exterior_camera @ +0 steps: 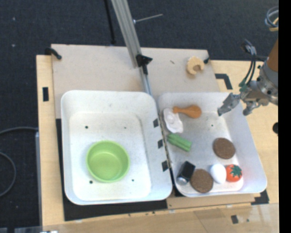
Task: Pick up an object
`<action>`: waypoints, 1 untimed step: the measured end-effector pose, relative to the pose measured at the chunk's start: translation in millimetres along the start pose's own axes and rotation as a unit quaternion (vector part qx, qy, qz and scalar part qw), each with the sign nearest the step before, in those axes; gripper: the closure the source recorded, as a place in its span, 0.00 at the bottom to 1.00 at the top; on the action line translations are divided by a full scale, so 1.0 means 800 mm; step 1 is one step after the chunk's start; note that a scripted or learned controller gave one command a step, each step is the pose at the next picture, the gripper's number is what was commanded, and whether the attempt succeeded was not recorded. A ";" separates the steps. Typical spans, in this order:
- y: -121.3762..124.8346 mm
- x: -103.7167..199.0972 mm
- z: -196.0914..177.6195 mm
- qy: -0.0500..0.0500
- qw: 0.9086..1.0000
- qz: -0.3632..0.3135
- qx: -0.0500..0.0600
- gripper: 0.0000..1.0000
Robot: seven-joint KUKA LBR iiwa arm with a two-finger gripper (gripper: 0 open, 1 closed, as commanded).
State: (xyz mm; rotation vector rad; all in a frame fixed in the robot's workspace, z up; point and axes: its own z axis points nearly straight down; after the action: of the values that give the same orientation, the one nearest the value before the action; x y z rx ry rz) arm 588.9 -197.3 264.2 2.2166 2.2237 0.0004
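Two brown discs (202, 180), one egg (217, 172) and one tomato (234, 173) lie below spread, empty fingers (229, 103).

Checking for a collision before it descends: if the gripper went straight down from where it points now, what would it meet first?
Probably bare floor of the right bin near its upper right edge; the gripper hangs there with open jaws, clear of the objects. Depth is uncertain.

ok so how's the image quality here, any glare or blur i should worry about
Camera view: soft and low in detail throughout, so small items like the black object are hard to identify; the white bins look bright but keep their speckles, with no hard glare; shadows are faint; the gripper is blurry at the right edge.
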 end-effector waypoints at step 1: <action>0.000 0.000 0.000 0.000 1.000 0.000 0.000 0.00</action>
State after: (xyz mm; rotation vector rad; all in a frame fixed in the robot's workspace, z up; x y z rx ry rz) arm 588.9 -197.4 264.2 2.2162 2.2238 -0.0001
